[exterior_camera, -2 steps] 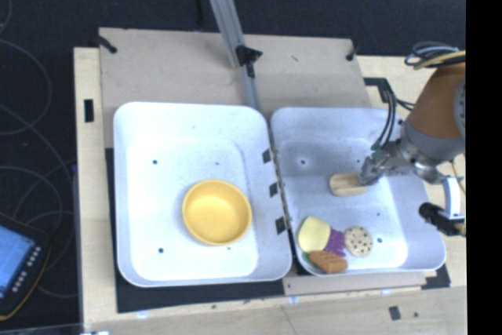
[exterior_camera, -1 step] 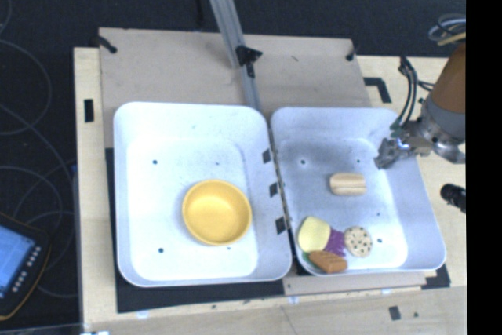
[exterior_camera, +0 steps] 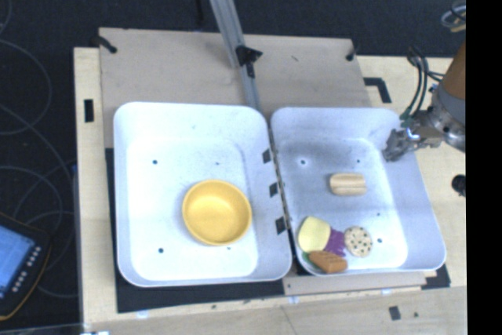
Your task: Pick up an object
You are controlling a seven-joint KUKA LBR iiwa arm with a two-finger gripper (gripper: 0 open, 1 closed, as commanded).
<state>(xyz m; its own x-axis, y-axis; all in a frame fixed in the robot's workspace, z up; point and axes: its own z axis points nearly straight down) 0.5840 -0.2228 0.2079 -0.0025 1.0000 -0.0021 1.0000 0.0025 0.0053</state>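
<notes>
The right bin holds a tan bread-like roll near its middle. At its front lie a pale yellow piece, a purple piece, an orange-brown piece and a round speckled cookie, bunched together. A yellow bowl stands upright in the left bin. My gripper hovers at the right bin's far right rim, up and to the right of the roll, with nothing seen in it.
A slanted metal pole rises from the bench behind the seam between the bins. Cables hang by the arm at the right. A dark device with a blue screen lies off the bench at the lower left.
</notes>
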